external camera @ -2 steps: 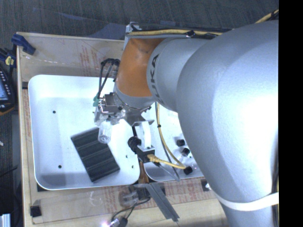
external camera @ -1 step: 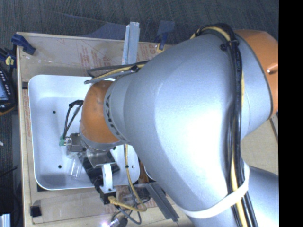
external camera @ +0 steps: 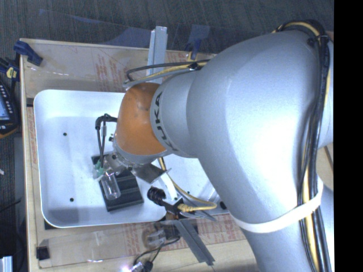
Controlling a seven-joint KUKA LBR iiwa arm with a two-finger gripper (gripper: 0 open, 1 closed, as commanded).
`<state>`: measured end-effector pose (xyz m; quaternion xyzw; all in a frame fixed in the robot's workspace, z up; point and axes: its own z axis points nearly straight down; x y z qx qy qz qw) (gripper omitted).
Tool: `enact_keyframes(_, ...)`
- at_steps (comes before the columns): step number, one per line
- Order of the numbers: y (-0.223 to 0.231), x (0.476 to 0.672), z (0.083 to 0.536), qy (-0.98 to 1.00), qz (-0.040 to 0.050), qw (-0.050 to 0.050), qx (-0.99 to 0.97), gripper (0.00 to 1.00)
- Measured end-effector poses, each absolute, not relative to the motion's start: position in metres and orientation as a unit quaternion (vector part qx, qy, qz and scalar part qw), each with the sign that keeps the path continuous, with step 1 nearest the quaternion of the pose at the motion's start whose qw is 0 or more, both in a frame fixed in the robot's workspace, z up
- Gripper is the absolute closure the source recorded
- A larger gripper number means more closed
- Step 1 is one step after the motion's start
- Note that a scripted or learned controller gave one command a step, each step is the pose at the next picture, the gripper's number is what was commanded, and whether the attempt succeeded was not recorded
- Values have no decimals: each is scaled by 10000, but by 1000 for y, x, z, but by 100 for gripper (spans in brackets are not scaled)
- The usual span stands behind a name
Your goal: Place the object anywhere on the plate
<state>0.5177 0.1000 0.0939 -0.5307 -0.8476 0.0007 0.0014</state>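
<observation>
White bin [external camera: 57, 152], left of bench: shallow, its floor mostly bare on the near side. No plate can be made out from where I stand; the arm covers much of the bench.

KUKA arm [external camera: 238, 123]: grey, orange band [external camera: 136, 123] above the wrist, reaching in low over the bin, presumably to work at its floor.

Gripper [external camera: 110, 183]: dark body pointing down into the bin, with a pale, glassy part at its tip. Whether it stands wide or narrow, I cannot tell.

Object for the plate: not identifiable; a small greenish bit [external camera: 99, 164] sits beside the gripper, possibly part of it.

Cables [external camera: 187, 205]: looped near the wrist, trailing clear of the bin.
</observation>
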Motion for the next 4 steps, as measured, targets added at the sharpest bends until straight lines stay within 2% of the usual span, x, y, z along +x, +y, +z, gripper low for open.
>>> enact_keyframes(1, 98, 552, 93, -8314, 10, 25, -5556, 100)
enact_keyframes(2, 99, 551, 92, -8317, 12, 29, -5552, 0)
enact_keyframes(3, 201, 481, 91, -7854, 32, 7, -6190, 0)
enact_keyframes(4, 202, 481, 100, -7873, 42, 19, -6166, 100)
